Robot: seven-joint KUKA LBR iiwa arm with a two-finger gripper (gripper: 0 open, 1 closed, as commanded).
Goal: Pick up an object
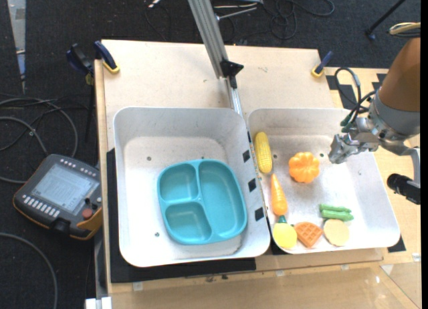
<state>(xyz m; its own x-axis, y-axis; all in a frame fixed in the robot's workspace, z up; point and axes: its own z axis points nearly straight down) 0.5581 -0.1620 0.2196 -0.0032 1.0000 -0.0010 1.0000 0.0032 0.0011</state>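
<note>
We see a pale wooden bench [167, 73] with a speckled, slightly worn top, standing on a dark carpet [47, 40] where many black cables [27, 127] lie in loops. At the left of the bench a grey control pad [59, 196] with a screen and an orange edge rests on the floor, and yellow clamps [110, 67] hold the back corners of the bench. A grey metal pole [207, 23] goes at a slant from the top down to the place between the two bins. The left bin [134, 134] is shallow, white and matt, with rounded corners, and it holds a smooth turquoise plate [199, 200] with three compartments. The right bin [374, 200] is of the same kind and holds small plastic toy foods: a yellow corn cob [263, 152] with a bumpy surface near the left wall, a long orange carrot [277, 196] below it, a round ribbed orange pumpkin [304, 167] near the middle, a green bean pod [335, 213], a yellow lemon [285, 235], a waffle [309, 233] with a grid pattern and a pale round cookie [336, 232] along the front wall. The arm [401, 93] comes in from the right, and the gripper [339, 149] is low over the right bin, just beside the pumpkin on its right; we see nothing between it and the pumpkin, and we cannot tell whether it is released or clenched.
</note>
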